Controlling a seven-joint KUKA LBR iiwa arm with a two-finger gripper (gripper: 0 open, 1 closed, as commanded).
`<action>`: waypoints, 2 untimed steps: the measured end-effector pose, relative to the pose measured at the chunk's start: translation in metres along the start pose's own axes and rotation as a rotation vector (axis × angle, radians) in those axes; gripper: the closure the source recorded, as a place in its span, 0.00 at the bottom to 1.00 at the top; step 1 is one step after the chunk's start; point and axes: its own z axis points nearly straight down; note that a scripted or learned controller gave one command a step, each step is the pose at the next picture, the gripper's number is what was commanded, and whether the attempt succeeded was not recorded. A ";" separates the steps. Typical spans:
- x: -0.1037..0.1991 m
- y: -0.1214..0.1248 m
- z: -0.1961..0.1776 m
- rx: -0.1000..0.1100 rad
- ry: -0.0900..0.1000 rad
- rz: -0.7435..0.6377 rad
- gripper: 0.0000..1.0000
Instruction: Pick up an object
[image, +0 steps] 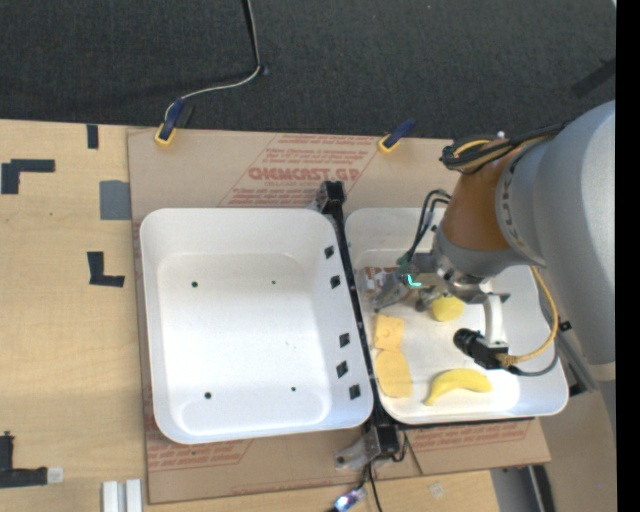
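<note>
My gripper is low over the upper left part of the right bin, close to the divider between the bins. The orange band of the arm stands above it. A small round yellow object lies just right of the gripper, under the wrist. A pale yellow flat piece lies just below the gripper, and a second yellow piece lies below that one. A yellow banana rests near the bin's front edge. The wrist hides what is directly under the gripper.
The left white bin sits beside the right one, with a black divider strip between them. Both stand on a cardboard sheet. A black cable connector hangs from the arm over the right bin.
</note>
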 end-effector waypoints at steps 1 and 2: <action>-0.045 -0.081 0.006 -0.006 0.001 0.004 0.00; -0.044 -0.080 -0.001 0.000 0.000 0.003 1.00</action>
